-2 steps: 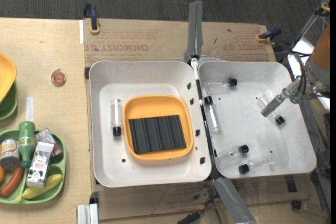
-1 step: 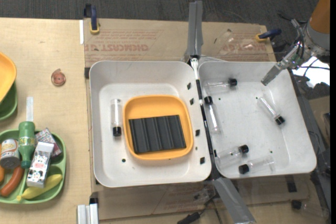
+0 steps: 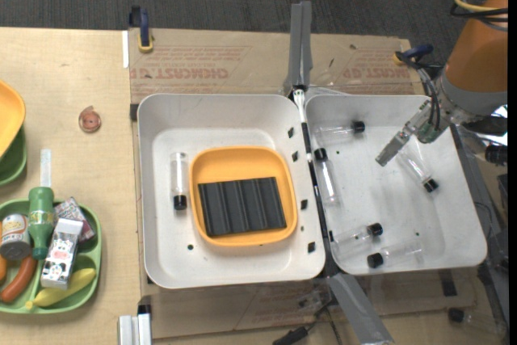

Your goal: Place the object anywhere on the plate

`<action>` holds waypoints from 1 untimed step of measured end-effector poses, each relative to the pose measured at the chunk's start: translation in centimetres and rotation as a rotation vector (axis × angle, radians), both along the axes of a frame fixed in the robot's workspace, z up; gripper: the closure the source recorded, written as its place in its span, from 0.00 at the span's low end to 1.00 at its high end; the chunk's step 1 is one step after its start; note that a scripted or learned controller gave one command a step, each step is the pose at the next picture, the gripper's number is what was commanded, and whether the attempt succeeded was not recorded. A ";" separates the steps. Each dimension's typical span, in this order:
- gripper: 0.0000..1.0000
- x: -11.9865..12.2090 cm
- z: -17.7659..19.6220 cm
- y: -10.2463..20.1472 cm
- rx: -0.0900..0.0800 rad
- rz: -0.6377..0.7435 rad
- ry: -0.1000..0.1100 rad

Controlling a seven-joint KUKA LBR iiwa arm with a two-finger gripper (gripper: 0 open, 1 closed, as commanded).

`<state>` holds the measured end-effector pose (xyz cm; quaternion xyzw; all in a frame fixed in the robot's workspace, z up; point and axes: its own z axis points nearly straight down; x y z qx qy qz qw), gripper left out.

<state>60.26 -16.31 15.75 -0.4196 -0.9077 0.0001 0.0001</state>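
An orange plate [image 3: 241, 160] sits in the left bin [image 3: 153, 246], with a black ridged slab [image 3: 242, 204] lying on it. A clear vial with a black cap [image 3: 178, 180] lies in that bin just left of the plate. Several more clear black-capped vials lie in the right bin [image 3: 464, 250]: one near the back [image 3: 349, 128], one along the left wall [image 3: 325, 175], one right of centre [image 3: 423, 177], and two near the front [image 3: 365, 233] [image 3: 389, 257]. My gripper [image 3: 385, 157] slants down over the middle of the right bin, between the vials, with nothing seen in it.
A grey divider post [image 3: 300, 44] rises between the bins at the back. On the bench to the left stand a green tray of toy food [image 3: 48, 254] and a yellow dish [image 3: 10, 121]. Blue clamps [image 3: 140, 27] [image 3: 412, 55] hold the cardboard backing.
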 end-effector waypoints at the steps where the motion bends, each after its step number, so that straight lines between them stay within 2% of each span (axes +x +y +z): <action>1: 0.00 2.6 5.1 -2.4 -0.002 0.188 -0.005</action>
